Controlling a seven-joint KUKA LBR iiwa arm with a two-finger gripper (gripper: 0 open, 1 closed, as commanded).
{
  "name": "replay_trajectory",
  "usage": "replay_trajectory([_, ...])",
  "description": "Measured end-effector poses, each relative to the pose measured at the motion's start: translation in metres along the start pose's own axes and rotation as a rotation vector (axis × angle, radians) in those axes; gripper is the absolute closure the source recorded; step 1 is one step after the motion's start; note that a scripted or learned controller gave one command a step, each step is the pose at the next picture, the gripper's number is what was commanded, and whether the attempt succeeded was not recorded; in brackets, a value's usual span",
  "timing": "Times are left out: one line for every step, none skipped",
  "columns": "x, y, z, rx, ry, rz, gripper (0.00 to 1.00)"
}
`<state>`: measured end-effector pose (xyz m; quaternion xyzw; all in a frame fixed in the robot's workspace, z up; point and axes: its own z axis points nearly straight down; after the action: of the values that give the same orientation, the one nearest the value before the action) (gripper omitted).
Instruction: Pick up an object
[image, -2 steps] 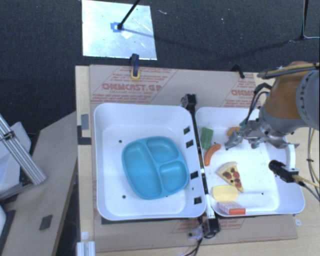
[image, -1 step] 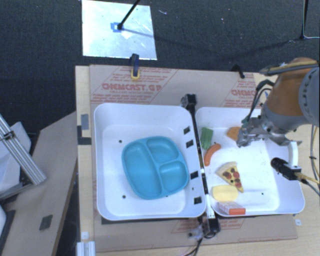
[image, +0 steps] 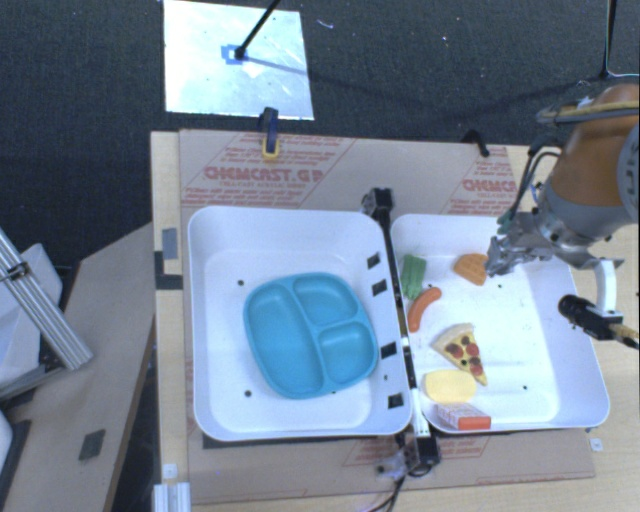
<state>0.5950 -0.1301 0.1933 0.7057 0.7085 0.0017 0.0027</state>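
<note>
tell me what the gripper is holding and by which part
Cannot be told: the gripper sits right beside the orange food piece, but no grasp shows.
</note>
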Motion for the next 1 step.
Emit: replay_trajectory([-0.0001,0.0014,-0.0252,0.002,0.001,0.0,1.0])
